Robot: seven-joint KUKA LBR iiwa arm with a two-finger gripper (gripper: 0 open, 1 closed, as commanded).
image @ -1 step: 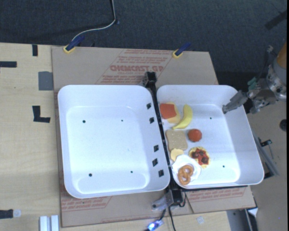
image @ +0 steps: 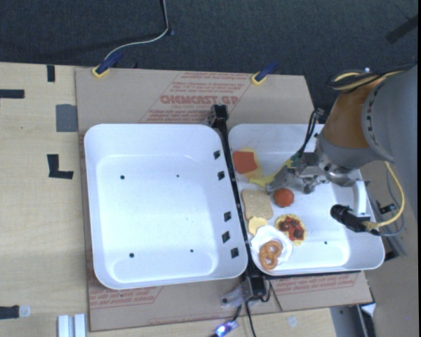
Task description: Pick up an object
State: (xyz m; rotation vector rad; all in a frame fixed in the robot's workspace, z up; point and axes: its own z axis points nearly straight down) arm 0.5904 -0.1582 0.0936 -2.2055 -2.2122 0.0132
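My gripper (image: pixel 289 179) hangs low over the middle of the right bin (image: pixel 337 255). Just below it lies a small red tomato (image: pixel 284 198), and a yellow-green piece (image: pixel 262 181) lies just to its left. An orange-red block (image: pixel 245 162) rests on a yellow slice near the bin's left wall. Further forward are a tan bread slice (image: pixel 256 203), a small yellow piece (image: pixel 257 225), a pizza slice (image: pixel 291 228) and a pretzel (image: pixel 270 253) on a white disc. Nothing visibly hangs from the gripper.
The left bin (image: pixel 98 188) stands beside the right one, with a black divider clip strip (image: pixel 226 181) between them. Both sit on a cardboard sheet (image: pixel 189 97). The grey arm with its orange band (image: pixel 347 121) and cables (image: pixel 379 216) cover the right bin's right side.
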